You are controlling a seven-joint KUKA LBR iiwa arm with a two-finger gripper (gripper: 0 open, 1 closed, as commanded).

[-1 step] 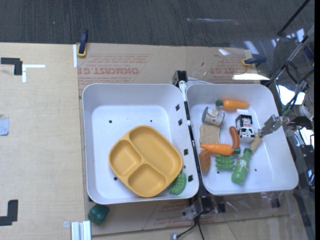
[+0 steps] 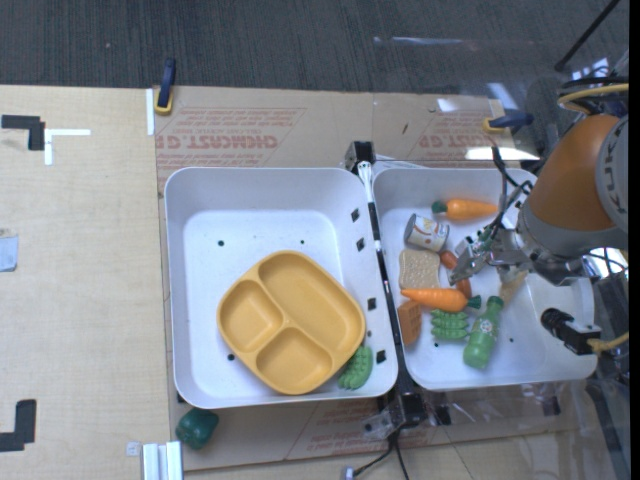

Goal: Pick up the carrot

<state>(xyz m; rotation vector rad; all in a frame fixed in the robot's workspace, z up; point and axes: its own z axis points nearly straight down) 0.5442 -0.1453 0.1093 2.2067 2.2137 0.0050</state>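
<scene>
Jaws' state I cannot tell; the gripper [image 2: 468, 261] hangs low in the right bin [image 2: 560, 363], just above the carrot [image 2: 435, 295] lying beside the bread slice [image 2: 419, 268]. Probably light, stiff, smooth plastic; grasp its thick middle crosswise.

A light wood-grain bench top [image 2: 80, 298] extends well to the left of the end effector, bearing black angle marks [image 2: 25, 128] and a sheet of brown cardboard [image 2: 260, 128] printed with red lettering, laid flat and held by a blue-and-yellow clamp [image 2: 165, 86] at its far left corner. Beyond the bench, above the end effector, lies dark grey carpeted floor [image 2: 300, 23]. Lighting is even, without hard shadows.
</scene>
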